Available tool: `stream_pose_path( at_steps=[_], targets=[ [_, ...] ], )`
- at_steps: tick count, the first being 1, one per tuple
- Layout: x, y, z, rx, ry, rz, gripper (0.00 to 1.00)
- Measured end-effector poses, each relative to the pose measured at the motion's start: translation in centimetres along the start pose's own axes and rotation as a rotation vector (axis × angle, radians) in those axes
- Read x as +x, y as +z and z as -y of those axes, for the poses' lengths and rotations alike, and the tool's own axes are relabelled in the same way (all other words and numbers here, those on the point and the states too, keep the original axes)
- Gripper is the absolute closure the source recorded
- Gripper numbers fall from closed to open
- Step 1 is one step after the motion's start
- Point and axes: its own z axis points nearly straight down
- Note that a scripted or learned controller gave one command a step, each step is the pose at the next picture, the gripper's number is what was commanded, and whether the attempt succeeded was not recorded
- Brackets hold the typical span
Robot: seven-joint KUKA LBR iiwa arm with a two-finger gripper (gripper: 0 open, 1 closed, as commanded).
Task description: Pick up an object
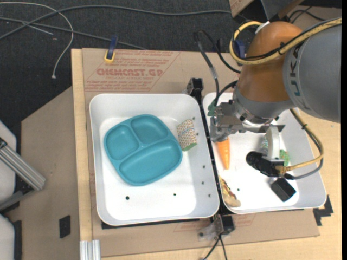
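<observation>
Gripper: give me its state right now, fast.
Gripper: over the right bin, right above the orange carrot; open or shut cannot be told, and no object is seen between them.

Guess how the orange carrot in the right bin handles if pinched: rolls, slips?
The carrot tapers to a point, so a push would likely swing it in an arc. Its skin looks smooth, probably plastic: it may slip. It seems rigid and light. The gripper sits over its wide end.
</observation>
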Motion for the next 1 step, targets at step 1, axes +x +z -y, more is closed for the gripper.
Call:
stream_pose_path(
  at_steps=[1],
  targets=[
    [5.36,1.28,-0.16,0.0,0.001,0.001,1.0]
  ],
)
